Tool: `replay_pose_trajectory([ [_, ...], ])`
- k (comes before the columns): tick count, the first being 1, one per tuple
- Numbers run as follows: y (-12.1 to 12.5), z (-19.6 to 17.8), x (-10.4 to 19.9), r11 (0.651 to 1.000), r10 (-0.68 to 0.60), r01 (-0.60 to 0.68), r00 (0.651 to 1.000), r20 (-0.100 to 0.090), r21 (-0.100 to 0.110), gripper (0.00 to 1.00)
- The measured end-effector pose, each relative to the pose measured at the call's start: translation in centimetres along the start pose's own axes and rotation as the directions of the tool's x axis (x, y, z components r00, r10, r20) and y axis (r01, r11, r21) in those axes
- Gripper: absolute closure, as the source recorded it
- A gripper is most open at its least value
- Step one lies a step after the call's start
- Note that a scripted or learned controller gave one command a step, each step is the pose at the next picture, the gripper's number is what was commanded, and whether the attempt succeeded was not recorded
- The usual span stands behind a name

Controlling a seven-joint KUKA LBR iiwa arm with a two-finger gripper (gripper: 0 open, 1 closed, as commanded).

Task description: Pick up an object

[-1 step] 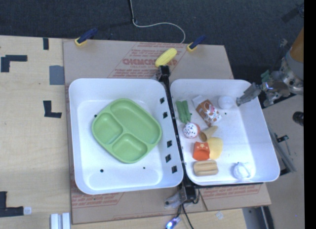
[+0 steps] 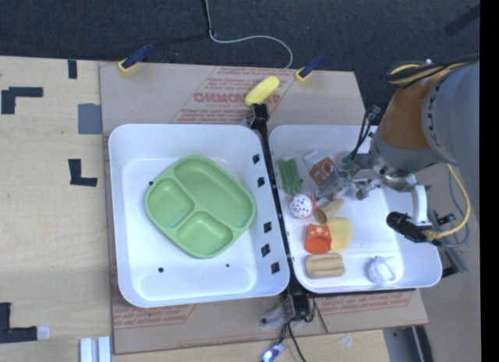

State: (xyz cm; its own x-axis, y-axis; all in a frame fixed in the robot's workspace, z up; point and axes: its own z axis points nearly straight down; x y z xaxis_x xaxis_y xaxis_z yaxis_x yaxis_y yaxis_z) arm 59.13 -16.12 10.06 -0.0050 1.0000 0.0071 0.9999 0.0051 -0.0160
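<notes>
Soft, even overhead light; slight overall blur.

Red printed lettering runs across the cardboard sheet [image 2: 226,95] just beyond the far rim of the left bin [image 2: 125,150]. It lies slanted and reversed, too blurred to read with certainty.

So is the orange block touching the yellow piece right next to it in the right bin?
Touching. In the camera view the orange block and the yellow piece sit edge to edge, with no white bin floor showing between them.
</notes>
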Motion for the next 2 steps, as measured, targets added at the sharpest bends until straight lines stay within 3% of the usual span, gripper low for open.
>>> replay_pose_trajectory([
  [1,-10.0,1.9,6.7,1.0,0.004,-0.004,1.0,0.005,-0.009,0.0],
  [2,-10.8,-16.9,6.2,0.999,0.003,-0.003,1.0,0.01,-0.032,0.0],
])
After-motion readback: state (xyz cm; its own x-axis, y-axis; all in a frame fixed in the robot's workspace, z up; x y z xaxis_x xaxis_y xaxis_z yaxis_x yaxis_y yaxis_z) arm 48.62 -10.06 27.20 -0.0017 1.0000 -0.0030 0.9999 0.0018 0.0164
